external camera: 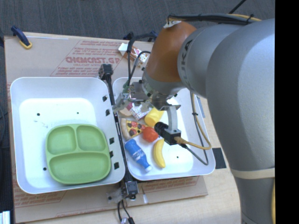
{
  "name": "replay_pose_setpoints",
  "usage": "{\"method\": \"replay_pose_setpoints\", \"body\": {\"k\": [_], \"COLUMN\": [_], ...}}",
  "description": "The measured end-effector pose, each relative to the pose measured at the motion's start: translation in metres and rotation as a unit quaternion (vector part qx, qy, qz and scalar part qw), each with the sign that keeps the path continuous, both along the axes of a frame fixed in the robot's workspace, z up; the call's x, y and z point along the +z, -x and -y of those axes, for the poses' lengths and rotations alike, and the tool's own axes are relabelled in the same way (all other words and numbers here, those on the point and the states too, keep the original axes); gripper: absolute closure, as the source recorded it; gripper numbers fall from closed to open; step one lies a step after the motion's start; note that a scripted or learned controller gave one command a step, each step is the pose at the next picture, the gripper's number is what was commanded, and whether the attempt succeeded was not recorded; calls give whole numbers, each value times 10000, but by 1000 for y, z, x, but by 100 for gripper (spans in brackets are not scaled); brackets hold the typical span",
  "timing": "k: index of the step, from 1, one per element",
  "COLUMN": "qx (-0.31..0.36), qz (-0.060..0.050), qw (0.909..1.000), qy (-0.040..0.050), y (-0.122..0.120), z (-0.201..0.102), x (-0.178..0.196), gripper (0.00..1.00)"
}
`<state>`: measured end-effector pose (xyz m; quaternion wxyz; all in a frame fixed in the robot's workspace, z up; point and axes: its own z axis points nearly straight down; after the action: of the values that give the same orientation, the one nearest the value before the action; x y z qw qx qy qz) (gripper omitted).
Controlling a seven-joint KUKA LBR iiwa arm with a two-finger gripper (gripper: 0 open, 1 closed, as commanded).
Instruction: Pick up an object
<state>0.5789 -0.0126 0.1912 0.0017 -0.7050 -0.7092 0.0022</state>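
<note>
Grey arm's fingers [135, 99] hang over the right white bin [196, 164]; grip unreadable, yellow plastic banana [159, 153] well below them.

The tabletop [219, 199] is largely covered by a brown cardboard sheet [70, 55] bearing red print, laid flat. Two shallow white bins rest directly on this sheet, side by side and touching along their inner walls: the left bin [16, 125] and the right bin [198, 164]. A blue-and-yellow clamp [21, 36] sits at the sheet's far left corner, and black clips [106, 71] and cabling lie at the near and far ends of the seam between the bins.
</note>
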Motion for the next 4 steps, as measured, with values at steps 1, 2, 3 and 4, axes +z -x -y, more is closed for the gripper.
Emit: {"method": "replay_pose_setpoints", "body": {"k": [1, 2, 3, 4], "qx": [-2, -2, -2, -2], "qz": [4, 5, 4, 4], "qw": [10000, 10000, 10000, 10000], "qy": [2, 2, 2, 2], "y": [0, 0, 0, 0], "z": [0, 0, 0, 0], "x": [0, 0, 0, 0], "gripper": [0, 0, 0, 0]}}
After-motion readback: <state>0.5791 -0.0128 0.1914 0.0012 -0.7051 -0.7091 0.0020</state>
